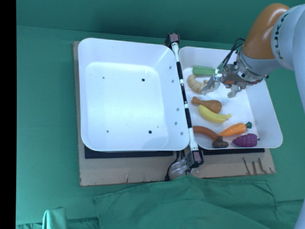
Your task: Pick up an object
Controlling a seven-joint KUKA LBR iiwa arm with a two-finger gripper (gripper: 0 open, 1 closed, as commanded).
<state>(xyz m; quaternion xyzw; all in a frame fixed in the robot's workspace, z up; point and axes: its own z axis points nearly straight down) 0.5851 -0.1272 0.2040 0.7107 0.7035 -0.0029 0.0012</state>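
Lying beside the pincer (211,84) — a ridged, pale-yellow toy (194,84).

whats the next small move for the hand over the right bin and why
Probably a short descent onto the pale ridged croissant-shaped toy. The hand hangs over the right white bin, right beside that toy and just below the green cylindrical vegetable toy, with nothing seen between its fingers. The croissant looks like the nearest target, so lowering and closing on it seems the most sensible step.

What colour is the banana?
Yellow. The banana lies in the right bin; the camera view shows it well.
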